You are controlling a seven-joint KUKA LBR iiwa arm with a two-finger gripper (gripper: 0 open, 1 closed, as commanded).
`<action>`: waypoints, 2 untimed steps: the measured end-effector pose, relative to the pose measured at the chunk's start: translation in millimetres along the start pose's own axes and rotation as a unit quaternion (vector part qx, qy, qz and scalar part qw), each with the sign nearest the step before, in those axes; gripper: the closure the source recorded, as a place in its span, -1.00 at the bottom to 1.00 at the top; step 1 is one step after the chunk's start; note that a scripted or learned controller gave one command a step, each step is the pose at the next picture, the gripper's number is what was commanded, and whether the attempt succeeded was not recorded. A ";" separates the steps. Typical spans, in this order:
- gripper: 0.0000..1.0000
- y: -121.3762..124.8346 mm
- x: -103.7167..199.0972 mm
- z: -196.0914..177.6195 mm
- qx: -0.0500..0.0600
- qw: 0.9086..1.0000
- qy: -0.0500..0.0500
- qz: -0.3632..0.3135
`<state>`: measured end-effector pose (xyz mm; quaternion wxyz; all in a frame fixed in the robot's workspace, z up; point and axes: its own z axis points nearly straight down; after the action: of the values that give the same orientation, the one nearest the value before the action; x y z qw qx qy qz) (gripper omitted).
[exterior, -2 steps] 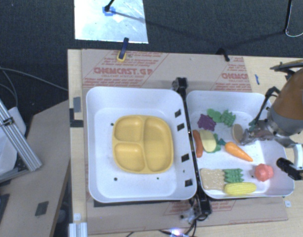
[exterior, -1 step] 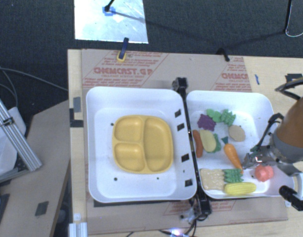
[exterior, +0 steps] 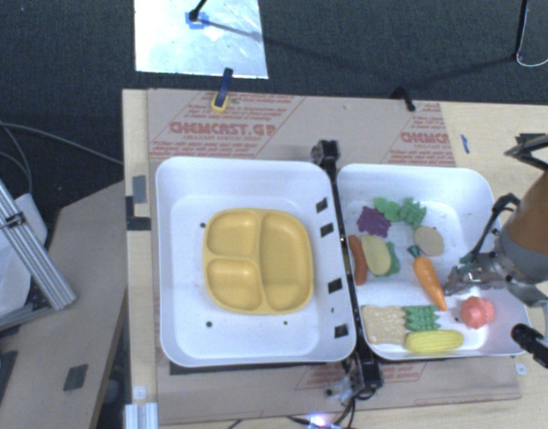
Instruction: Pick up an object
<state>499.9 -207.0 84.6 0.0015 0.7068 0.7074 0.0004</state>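
Yellow corn (exterior: 434, 340) lies unobscured; the pincer (exterior: 454, 281) fingers blur beside the carrot (exterior: 428, 280).

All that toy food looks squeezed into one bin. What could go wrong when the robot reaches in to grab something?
The gripper sits right beside the carrot and near the pink-red piece, so it might nudge one while going for the other. The food is packed close; a grab could catch two pieces or slip off. It also works near the right bin's wall and could bump it.
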 end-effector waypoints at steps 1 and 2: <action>-1.00 -0.6 0.6 0.2 0.000 1.000 0.000 0.000; -1.00 57.6 0.0 -178.0 -0.010 1.000 -0.003 -0.004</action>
<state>557.0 -206.7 262.8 0.0109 0.7041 0.7100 0.0051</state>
